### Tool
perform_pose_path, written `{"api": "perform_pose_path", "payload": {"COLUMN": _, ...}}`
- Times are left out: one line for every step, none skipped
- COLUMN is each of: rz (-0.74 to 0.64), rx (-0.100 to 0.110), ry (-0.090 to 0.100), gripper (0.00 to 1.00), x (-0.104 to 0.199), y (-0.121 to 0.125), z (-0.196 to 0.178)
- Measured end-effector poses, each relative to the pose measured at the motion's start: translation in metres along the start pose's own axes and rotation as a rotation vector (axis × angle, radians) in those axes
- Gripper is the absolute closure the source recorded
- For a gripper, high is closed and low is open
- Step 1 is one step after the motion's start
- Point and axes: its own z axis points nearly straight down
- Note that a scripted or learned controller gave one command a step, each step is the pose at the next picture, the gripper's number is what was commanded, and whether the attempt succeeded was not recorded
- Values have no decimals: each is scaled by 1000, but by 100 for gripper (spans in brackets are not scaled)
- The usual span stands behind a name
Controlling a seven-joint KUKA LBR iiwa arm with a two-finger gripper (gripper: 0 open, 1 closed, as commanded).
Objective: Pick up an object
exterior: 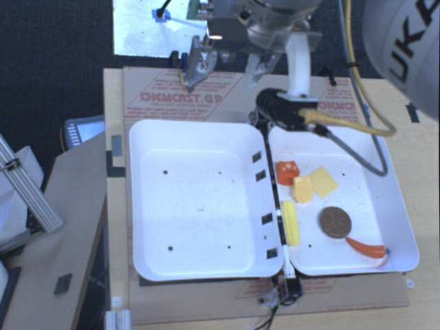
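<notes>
Bench carries two white bins [206, 133] | gripper [227, 71] at 12 o'clock, fingers spread, empty | brown disc [335, 222] at 4 o'clock in right bin | advise: descend centred, clear of yellow wedge [323, 182].

Small food items [313, 201] in right bin [392, 184]

"CHEMCAST" on board [180, 96]; "UKA" on arm [405, 29].
</notes>
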Motion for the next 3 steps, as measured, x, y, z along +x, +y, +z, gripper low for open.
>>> {"api": "perform_pose_path", "payload": {"rz": -3, "rx": -4, "ry": 1, "gripper": 100, "x": 0, "y": 2, "z": -11}}
{"api": "perform_pose_path", "payload": {"rz": -4, "rx": -3, "ry": 1, "gripper": 0, "x": 0, "y": 2, "z": -11}}
{"api": "perform_pose_path", "payload": {"rz": -7, "rx": -5, "ry": 3, "gripper": 100, "x": 1, "y": 2, "z": -22}}
